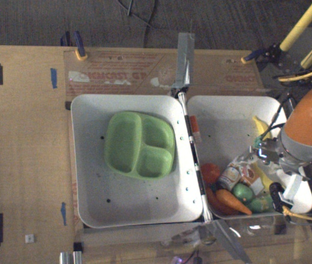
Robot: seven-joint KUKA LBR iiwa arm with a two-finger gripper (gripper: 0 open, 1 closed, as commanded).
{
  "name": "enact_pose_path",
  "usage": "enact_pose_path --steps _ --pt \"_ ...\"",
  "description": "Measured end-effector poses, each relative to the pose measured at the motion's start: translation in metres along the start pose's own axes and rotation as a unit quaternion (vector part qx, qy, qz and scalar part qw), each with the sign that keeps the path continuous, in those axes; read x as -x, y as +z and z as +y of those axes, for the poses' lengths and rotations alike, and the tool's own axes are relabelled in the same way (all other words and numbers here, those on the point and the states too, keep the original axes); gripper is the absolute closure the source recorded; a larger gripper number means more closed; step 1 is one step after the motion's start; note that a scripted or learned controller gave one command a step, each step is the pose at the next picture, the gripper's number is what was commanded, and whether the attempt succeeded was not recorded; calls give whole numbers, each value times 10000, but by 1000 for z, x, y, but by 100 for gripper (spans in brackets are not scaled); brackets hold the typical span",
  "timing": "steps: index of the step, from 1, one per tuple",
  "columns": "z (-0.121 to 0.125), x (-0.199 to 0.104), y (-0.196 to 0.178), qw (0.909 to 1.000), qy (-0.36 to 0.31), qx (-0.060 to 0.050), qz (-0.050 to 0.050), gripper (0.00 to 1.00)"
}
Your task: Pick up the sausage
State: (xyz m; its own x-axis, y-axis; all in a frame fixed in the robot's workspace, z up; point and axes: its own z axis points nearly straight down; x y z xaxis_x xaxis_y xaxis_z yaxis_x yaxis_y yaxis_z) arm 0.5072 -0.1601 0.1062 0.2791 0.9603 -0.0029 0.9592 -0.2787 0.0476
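The sausage (211,201) looks like the dark red-brown curved piece at the front left of the right bin (227,111), partly under an orange carrot (233,201). My gripper (266,152) hangs over the right side of that bin, above a heap of toy food. It sits below the orange band of the arm (308,124). The gripper is up and to the right of the sausage, well apart from it. I see nothing held in it.
Around the sausage lie a red round piece (211,172), a small can (230,176), a green fruit (242,192) and a yellow piece (260,125). A green divided plate (140,145) lies in the left bin (89,191). A small red item (194,127) rests by the divider.
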Motion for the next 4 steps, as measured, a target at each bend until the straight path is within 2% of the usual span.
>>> enact_pose_path --steps 1,2,3,4 --pt "42 -7 20 9459 3237 -204 -64 0" --pt "130 -10 -42 9841 1760 -233 -32 0" --pt "112 -1 -57 9627 2695 -253 -57 0" --pt "112 -17 -10 8569 5148 -239 -120 0"
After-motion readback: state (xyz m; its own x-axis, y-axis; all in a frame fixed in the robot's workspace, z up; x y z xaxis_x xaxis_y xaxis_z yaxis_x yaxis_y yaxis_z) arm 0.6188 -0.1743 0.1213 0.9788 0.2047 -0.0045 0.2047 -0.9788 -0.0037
